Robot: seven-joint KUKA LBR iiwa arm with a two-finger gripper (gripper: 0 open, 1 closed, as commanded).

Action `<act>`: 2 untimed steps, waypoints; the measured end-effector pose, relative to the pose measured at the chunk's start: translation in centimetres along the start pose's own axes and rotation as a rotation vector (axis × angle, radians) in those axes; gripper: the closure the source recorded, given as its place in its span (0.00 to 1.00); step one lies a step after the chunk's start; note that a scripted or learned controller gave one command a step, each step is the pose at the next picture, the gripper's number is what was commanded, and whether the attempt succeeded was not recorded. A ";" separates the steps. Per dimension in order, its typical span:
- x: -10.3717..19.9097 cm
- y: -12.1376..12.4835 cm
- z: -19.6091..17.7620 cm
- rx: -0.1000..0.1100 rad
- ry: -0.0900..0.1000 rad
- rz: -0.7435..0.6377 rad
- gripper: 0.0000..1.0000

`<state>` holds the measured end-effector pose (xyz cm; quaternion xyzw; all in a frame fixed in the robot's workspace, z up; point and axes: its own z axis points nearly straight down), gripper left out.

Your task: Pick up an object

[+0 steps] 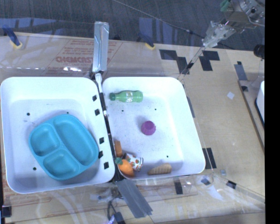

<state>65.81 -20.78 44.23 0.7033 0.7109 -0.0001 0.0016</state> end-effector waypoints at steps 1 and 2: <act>0.0 0.0 0.0 0.001 0.002 0.000 1.00; 0.0 0.0 0.0 0.001 0.002 0.000 1.00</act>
